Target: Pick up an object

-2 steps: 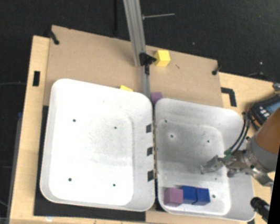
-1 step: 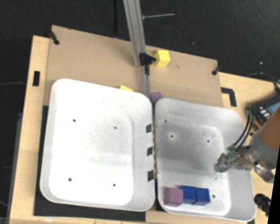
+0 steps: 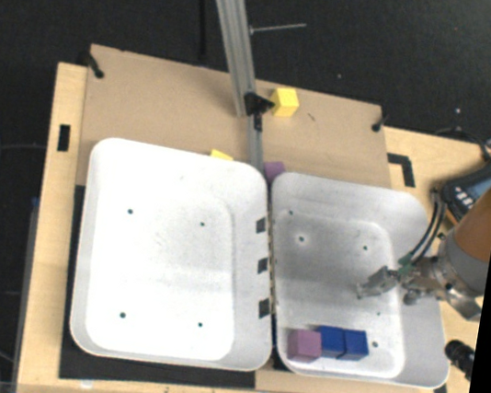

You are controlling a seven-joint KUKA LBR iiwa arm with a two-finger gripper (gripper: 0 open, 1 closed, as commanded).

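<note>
In the right bin (image 3: pixel 337 206), a purple block (image 3: pixel 304 343) and a blue block (image 3: pixel 341 342) lie side by side against the front wall. My gripper (image 3: pixel 387 284) hangs over the bin's right part, above and to the right of the blocks, apart from them. Its grey fingers point left toward the bin's middle. Nothing shows between them.
The left bin (image 3: pixel 166 252) sits beside the right one. A yellow block (image 3: pixel 285 102) lies on the board behind the bins, a small yellow piece (image 3: pixel 222 154) and a purple piece (image 3: pixel 273 169) sit at the bins' back edge. A slanted metal rail (image 3: pixel 239 41) rises at the back.
</note>
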